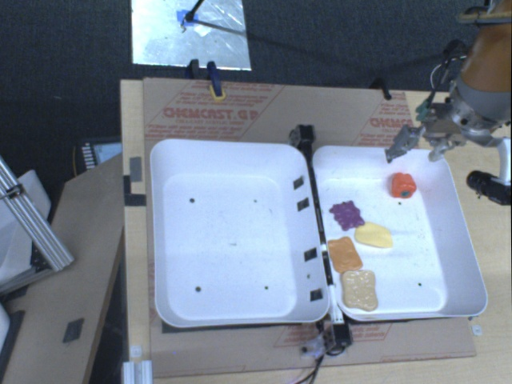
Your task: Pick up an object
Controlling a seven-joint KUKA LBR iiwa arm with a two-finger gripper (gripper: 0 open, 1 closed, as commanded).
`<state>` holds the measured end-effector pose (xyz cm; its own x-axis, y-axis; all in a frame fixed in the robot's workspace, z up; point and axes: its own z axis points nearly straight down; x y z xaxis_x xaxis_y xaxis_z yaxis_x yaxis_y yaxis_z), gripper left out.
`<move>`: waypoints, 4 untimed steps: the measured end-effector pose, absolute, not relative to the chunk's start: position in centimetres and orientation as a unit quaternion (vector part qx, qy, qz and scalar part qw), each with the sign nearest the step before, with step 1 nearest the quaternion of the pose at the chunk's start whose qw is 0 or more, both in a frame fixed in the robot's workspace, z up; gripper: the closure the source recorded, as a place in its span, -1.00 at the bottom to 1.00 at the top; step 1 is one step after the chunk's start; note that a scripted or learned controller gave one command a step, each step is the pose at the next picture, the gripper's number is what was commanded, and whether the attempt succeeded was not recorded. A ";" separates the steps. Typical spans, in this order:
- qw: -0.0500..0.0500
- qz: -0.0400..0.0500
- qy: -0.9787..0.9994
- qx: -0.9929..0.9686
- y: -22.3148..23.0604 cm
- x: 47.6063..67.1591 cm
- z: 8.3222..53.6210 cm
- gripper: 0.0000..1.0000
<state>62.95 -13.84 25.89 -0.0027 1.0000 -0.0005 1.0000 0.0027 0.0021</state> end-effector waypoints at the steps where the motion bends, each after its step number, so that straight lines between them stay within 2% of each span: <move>1: -0.002 -0.002 0.707 0.707 -14.7 63.5 7.6 -1.00; 2: -0.003 -0.001 0.708 0.706 -9.4 55.5 8.4 -1.00; 3: 0.002 0.001 0.707 0.707 -9.8 55.9 9.6 1.00; 4: 0.003 0.004 0.711 0.704 -4.5 55.6 19.0 1.00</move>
